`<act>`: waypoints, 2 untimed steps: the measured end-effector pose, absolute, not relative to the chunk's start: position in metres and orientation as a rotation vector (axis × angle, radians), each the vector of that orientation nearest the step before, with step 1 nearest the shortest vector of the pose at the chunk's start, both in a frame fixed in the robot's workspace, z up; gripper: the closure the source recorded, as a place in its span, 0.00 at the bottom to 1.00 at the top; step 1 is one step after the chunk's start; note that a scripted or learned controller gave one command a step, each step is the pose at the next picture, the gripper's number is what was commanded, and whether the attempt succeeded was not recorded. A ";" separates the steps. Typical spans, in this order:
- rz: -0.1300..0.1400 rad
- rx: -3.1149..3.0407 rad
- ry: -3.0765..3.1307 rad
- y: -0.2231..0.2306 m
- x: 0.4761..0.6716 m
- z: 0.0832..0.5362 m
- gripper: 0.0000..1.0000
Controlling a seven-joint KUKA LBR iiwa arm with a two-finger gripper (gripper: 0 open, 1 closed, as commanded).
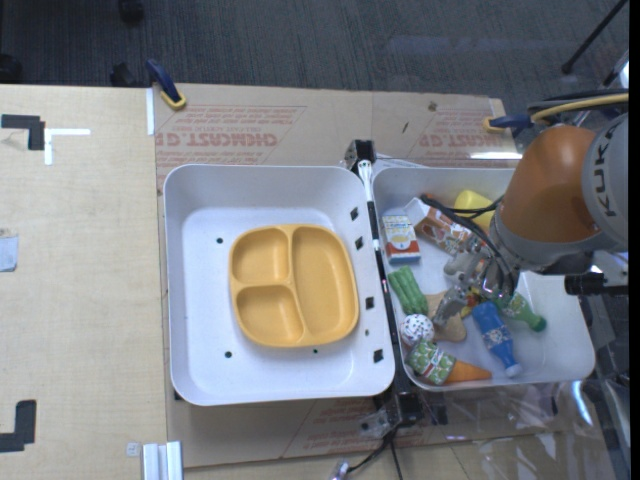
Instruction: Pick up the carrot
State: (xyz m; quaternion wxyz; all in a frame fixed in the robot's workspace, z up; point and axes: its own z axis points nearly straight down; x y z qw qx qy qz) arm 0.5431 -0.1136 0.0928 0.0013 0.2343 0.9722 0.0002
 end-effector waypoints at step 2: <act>-0.001 1.426 2.795 -0.119 0.565 0.103 0.00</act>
